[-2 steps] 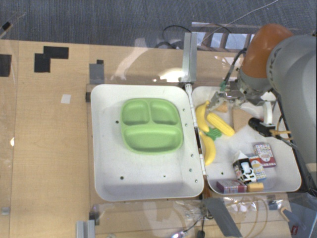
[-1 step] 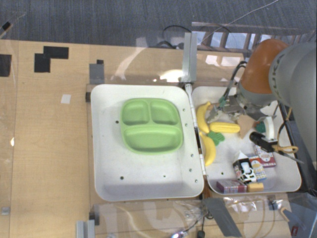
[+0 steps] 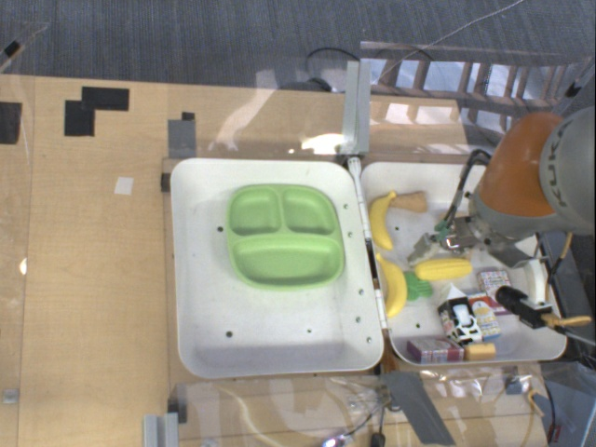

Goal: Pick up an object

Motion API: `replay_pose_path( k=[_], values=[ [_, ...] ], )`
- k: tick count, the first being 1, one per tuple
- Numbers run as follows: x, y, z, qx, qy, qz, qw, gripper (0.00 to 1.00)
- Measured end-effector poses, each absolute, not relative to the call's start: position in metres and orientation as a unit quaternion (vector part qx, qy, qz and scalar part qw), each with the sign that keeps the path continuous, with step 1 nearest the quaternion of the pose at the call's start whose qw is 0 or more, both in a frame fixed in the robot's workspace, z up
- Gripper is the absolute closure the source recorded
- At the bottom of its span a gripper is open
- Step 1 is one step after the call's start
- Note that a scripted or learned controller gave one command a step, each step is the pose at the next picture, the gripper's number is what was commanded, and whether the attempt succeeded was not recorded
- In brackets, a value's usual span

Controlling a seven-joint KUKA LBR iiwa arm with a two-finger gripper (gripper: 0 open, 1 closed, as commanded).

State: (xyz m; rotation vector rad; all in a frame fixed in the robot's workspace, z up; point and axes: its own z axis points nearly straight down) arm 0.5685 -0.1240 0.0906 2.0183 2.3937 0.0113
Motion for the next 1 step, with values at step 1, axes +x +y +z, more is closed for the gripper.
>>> replay_pose_path(
  k=[1],
  values=[
    [0.4917, -0.1431, 0.0912, 0.628, 0.778, 0.0042, 0.008, 0.00]
  ],
)
